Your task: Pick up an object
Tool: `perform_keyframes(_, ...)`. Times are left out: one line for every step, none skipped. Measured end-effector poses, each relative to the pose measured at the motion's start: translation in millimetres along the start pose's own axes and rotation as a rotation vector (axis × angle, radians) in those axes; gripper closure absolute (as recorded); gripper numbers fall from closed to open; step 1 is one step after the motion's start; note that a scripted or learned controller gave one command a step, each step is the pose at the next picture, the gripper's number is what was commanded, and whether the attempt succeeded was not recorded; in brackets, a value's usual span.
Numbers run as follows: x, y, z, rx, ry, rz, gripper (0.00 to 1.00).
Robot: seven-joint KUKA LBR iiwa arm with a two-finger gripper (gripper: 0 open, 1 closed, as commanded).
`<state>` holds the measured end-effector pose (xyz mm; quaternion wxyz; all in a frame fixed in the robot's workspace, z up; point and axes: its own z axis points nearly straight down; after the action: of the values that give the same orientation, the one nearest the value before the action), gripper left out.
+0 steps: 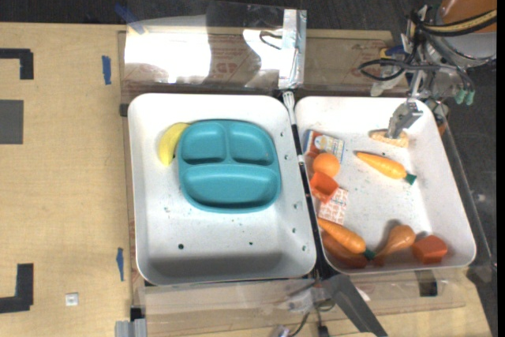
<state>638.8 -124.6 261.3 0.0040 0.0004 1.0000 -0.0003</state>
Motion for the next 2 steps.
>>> perform_keyframes(-18,14,156,-0.004,0.013,-0.098,0.00)
perform_keyframes(-7,-48,113,0.003,-0.005,-0.307,0.00)
